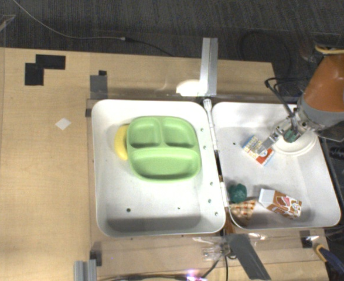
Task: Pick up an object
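Over the right bin (318, 212), near its far right corner, the gripper (275, 137) reaches in from the grey arm (330, 98), tip just beside a small blue, white and red packet (258, 150) lying mid-bin; whether the jaws are open or closed cannot be told, and nothing is seen held. A white disc (297, 146) sits under the wrist by the right wall. Along the near edge: a dark green lump (237, 192), a brown snack bag (244, 209) in the near left corner, and a red and white carton (282, 204). Left bin (154, 221): a green divided tray (162, 147) toward the far edge, covering most of a yellow thing (120, 142) at its left side.
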